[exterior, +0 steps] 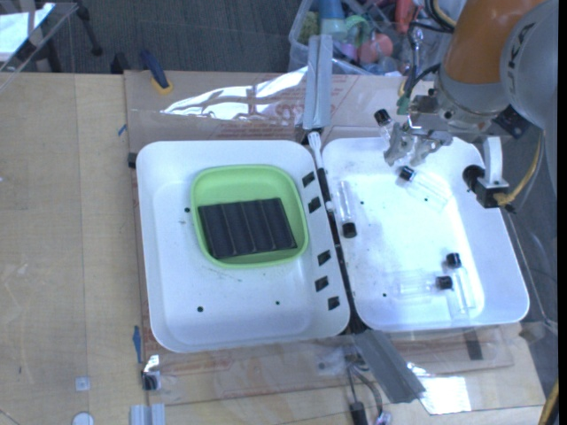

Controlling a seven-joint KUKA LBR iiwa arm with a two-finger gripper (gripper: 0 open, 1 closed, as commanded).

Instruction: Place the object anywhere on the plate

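The green plate [205, 187] lies in the left bin [168, 264] with a dark ridged slab [246, 227] resting on it. Several clear tubes with black caps lie in the right bin [496, 264]. One capped tube [407, 174] lies at the far side of that bin, and my gripper [404, 155] hangs just above its cap, open, with two fingers spread and nothing between them. Another tube [345, 209] lies along the bin's left wall. Two more tubes [443, 282] rest near the right front corner.
A row of black clips [317, 233] runs down the seam between the bins. A clear box of coloured items [368, 16] stands behind the right bin. Shiny foil [239, 104] covers the bench behind the left bin.
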